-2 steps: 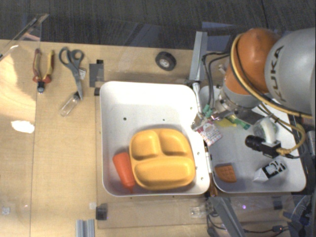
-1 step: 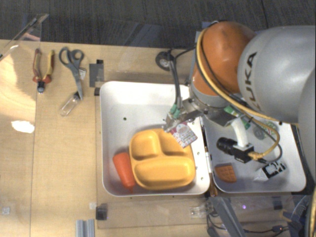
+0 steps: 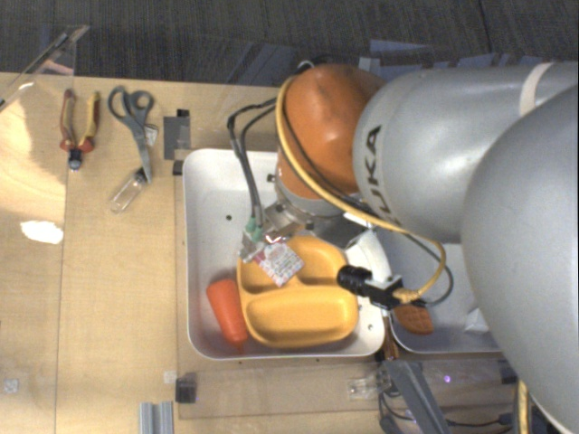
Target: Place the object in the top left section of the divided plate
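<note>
- Yellow divided plate [image 3: 298, 315] in left bin [image 3: 201, 242]; orange carrot-like object [image 3: 226, 311] touching its left edge.
- Arm's wrist [image 3: 298, 211] over the plate; jaws hidden, state cannot be told.

Single fixed camera above the bench [image 3: 99, 315], looking down at a slant; the arm [image 3: 452, 152] enters from the right, close to the lens.
</note>
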Controlling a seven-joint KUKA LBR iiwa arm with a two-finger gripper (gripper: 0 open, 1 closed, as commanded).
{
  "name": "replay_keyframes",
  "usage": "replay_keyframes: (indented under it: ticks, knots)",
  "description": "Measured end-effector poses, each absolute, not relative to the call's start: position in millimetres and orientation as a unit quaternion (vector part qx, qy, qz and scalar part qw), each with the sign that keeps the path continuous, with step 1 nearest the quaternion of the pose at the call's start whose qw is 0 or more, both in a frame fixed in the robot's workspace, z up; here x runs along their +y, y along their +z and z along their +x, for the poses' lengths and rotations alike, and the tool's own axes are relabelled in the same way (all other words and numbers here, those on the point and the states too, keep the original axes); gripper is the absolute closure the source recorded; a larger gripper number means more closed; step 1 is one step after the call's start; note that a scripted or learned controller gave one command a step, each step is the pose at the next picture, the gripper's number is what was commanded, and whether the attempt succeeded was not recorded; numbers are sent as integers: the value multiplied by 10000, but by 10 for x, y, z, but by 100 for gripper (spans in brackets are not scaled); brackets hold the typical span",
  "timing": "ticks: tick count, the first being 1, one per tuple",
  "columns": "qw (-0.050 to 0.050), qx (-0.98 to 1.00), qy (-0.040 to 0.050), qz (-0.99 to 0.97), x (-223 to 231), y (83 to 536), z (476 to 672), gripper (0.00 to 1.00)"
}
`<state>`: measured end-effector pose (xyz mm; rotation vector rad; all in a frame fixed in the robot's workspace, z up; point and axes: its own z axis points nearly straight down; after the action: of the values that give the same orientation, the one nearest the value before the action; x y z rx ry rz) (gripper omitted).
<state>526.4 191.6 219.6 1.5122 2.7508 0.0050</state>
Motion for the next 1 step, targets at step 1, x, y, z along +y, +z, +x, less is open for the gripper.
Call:
replay_keyframes:
  ticks: [1]
  knots:
    - [15,8541,21,5201,1569,2244,4881,100]
